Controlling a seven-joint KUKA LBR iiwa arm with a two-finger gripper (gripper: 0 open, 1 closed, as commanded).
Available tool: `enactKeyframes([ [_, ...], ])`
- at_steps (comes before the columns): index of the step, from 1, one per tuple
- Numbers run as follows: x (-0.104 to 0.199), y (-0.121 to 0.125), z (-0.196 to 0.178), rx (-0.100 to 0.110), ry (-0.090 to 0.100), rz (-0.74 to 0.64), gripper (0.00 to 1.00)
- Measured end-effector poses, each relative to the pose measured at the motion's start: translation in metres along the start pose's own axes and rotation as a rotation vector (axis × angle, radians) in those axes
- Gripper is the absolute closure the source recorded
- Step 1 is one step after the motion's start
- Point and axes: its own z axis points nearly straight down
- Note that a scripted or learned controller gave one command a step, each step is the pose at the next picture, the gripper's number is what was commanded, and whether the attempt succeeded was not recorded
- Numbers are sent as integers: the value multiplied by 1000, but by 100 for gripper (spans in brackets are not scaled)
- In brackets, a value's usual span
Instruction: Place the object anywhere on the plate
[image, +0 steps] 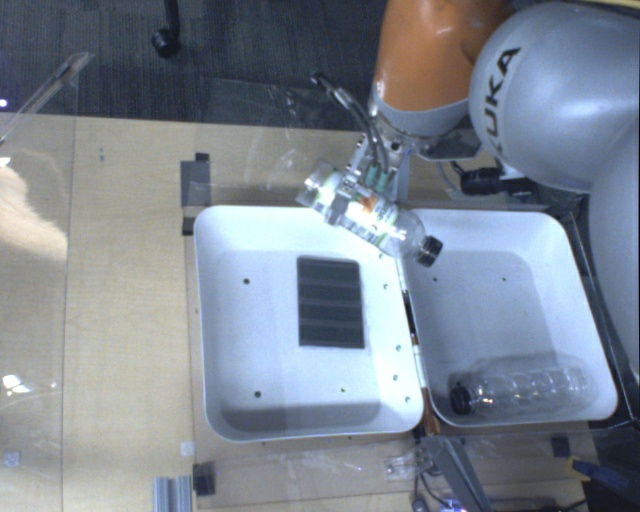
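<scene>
The pincer (362, 192) is gripping a clear plastic bottle (375, 216) and carrying it tilted above the back edge of the left bin (225, 330). The dark plate (330, 302) is lying bare in that bin, so the lowering and release are remaining. Another bottle (520, 388) is resting in the right bin (500, 270).

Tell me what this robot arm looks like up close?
The arm is rounded, glossy grey casing with dark KUKA lettering on one segment. An orange band sits above the wrist, and thin dark cables run beside the gripper.
</scene>
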Motion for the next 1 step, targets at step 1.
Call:
enactKeyframes([
  [1,-1,2,-12,-6,-5,0,100],
])
